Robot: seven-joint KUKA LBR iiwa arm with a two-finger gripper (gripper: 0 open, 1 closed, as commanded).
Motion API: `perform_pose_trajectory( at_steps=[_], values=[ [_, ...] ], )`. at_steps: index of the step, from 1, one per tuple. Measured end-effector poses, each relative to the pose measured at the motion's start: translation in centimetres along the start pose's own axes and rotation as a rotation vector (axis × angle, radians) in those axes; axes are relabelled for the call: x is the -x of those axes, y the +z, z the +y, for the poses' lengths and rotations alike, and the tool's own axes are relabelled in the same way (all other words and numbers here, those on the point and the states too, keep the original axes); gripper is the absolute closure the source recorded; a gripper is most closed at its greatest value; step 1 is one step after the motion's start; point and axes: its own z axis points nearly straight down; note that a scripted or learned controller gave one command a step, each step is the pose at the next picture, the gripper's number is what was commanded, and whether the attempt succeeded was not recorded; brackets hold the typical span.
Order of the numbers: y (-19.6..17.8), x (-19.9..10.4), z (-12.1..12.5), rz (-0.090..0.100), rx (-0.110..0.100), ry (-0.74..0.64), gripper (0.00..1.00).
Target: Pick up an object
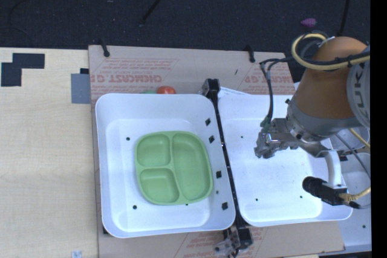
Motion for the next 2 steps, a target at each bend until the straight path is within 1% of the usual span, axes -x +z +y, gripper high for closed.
perform_pose_trajectory(
  at_steps=[1, 2],
  values=[
    [0.7, -5.3, 0.5, 0.000, -0.002, -0.001, 1.00],
    [1.5, -10.5, -1.1, 0.000, -0.003, -0.001, 1.00]
  ],
)
